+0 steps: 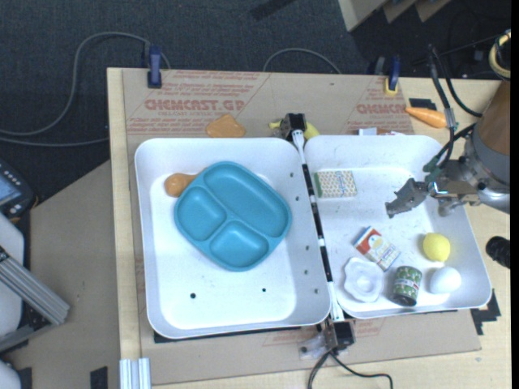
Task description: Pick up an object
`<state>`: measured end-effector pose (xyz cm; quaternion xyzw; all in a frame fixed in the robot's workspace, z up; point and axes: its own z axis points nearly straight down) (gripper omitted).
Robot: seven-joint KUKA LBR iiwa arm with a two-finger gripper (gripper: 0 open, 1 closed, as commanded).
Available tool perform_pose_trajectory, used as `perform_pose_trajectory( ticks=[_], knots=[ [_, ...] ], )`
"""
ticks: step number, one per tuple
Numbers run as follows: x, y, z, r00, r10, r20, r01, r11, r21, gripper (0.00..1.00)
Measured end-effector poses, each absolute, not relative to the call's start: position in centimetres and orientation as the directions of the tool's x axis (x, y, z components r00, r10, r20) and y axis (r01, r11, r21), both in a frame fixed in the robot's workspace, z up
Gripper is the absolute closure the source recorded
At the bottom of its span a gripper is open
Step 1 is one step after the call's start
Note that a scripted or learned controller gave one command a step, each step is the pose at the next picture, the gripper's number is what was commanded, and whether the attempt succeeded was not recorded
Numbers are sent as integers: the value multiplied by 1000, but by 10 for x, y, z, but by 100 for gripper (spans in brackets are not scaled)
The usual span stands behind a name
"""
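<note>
The jaws of the gripper (403, 201) hang over the right bin (369, 154), and I cannot tell how they stand. At their five o'clock lie a lemon (436, 247), an egg (444, 280), a can (406, 285) and a small carton (377, 247); a blue plate (233, 215) fills the left bin (235, 306).

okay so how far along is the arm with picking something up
Done: the hand has reached over the right bin. In hand: nothing visible between its fingers. Left: the grasp and lift; the yellow ball, green can and small carton all lie in the bin.
</note>
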<state>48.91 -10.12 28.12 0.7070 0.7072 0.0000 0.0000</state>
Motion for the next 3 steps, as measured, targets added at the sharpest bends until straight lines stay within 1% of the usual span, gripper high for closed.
perform_pose_trajectory(
  ticks=[1, 2, 3],
  knots=[
    [519, -108, 168, 1, 1000, 2, 1000, -1, -11, 0],
    [526, -102, 81, 0, 1000, 1, 1000, 0, -3, 0],
    [527, -103, 95, 2, 1000, 0, 1000, -2, 3, 100]
  ],
)
